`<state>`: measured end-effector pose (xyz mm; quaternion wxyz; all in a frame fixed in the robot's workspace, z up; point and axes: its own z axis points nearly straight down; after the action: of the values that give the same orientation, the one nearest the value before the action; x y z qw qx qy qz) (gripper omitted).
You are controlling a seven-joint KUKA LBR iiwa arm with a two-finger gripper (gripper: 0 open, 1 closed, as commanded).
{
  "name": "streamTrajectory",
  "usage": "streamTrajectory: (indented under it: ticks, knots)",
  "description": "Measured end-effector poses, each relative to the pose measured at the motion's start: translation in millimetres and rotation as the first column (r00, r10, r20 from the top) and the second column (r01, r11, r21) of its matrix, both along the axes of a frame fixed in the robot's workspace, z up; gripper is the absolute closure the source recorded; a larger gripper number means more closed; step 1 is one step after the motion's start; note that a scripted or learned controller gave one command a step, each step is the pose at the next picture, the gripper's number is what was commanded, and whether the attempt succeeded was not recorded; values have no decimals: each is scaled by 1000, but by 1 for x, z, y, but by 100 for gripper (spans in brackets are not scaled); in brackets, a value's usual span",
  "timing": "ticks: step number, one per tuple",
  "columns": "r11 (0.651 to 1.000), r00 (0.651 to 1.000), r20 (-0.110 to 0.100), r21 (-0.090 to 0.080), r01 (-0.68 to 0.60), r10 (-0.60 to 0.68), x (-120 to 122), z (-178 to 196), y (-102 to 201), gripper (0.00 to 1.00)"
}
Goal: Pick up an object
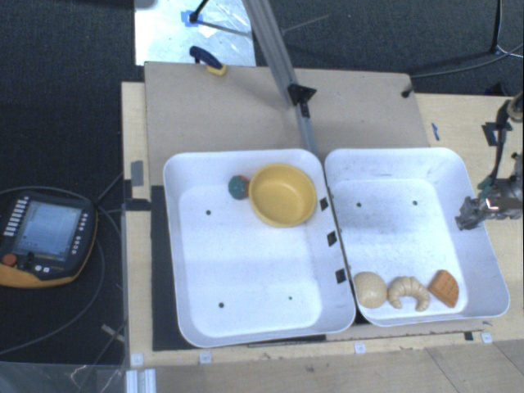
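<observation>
The gripper (475, 214) is hanging at 3 o'clock; I cannot tell its state. 3 small toy foods are sitting at 5 o'clock. The curved tan croissant (408, 291) is probably light; grab its middle.
</observation>
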<state>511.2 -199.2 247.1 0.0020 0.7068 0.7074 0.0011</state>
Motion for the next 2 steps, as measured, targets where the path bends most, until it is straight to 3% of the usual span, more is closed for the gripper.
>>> streamTrajectory:
  ticks: [2]
  knots:
    - [1000,1000,-3,2,-4,4,5,-2,105,100]
